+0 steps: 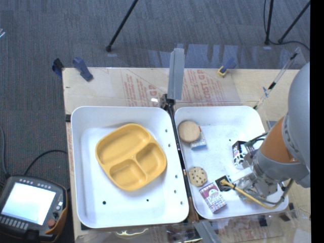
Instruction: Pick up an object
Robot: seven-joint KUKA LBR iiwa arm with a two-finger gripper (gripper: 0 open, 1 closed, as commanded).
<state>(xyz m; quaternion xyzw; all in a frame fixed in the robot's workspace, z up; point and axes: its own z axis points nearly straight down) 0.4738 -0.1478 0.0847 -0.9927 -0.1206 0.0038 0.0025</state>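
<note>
My gripper (251, 185) hangs low over the front right part of the right bin (223, 116), and the grey arm with its orange band comes in from the right above it. A red box (213, 197) lies just left of the gripper, near the bin's front rim. A chocolate-chip cookie (197, 175) sits further left. A small black-and-white carton (238, 153) stands just behind the gripper. Near the bin's back left lie a round tan biscuit (189, 131) and a small blue-and-white packet (198, 144) beside it.
The left bin (86, 130) holds a yellow divided plate (131, 156) at its middle. A grey post (176, 75) rises behind the gap between the bins. A teach pendant (31, 205) lies on the floor at the lower left.
</note>
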